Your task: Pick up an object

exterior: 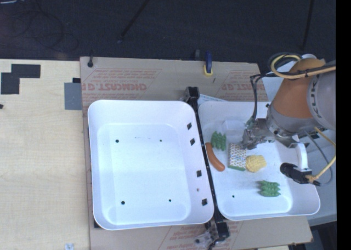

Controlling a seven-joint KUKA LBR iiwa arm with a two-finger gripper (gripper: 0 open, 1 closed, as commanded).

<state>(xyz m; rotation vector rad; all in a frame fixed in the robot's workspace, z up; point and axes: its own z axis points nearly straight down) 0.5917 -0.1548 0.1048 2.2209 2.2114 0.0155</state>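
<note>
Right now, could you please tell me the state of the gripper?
Gripper: low in the right bin, above the checkered block; open or shut cannot be told.

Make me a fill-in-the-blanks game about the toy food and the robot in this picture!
1. All the toy food lies in the ____ bin.
2. The yellow corn touches the ____ sponge block.
3. The long orange carrot lies beside the ____ between the bins.
4. The gripper is just above the sponge block, and the arm wears an ____ band.

Missing words: right; checkered; divider; orange
</note>
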